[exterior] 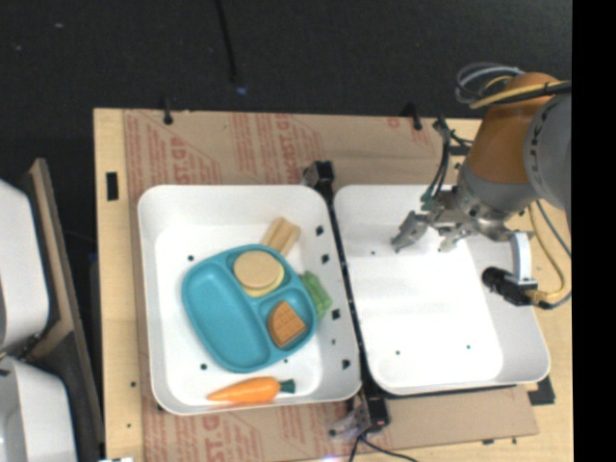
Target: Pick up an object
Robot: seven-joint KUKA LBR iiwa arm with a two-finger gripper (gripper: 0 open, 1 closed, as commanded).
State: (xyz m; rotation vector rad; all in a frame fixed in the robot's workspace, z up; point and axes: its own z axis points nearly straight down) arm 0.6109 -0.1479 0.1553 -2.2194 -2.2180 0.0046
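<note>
Nearest you, the carrot point(252, 390) lies just below the blue tray point(223, 320) for easy reach, while the gripper point(428, 235), spread open and holding nothing, hovers well right of it.

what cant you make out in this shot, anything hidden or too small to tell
- Gripper, camera view: small and blurred over the right bin; open or shut is not readable.
- Green piece, camera view: partly behind the blue tray, so its shape is unclear.
- Wooden block, camera view: its lower end is covered by the round biscuit.
- Arm, camera view: cut off by the right edge.
</note>
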